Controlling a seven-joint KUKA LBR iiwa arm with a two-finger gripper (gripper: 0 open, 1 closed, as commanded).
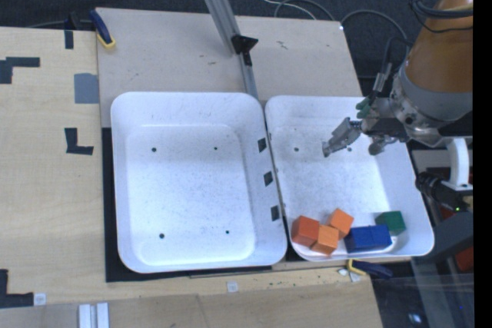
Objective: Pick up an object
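Along the front edge of the right bin [307, 115] lie three orange blocks [306, 229], [340, 221], [326, 240], a blue block [367, 239] and a green block [393, 222]. My gripper [356, 142] hangs over the middle of the right bin, well behind the blocks. It is open, and nothing sits between its fingers. One grey finger [338, 138] points to the left. The arm, grey with an orange band, comes in from the right.
The left bin [123, 165] lies beside the right one. A slanted metal rail [219, 0] runs from the top down to the gap between the bins. Cables lie behind the bins, and a yellow-blue clamp [102, 28] sits at the back left.
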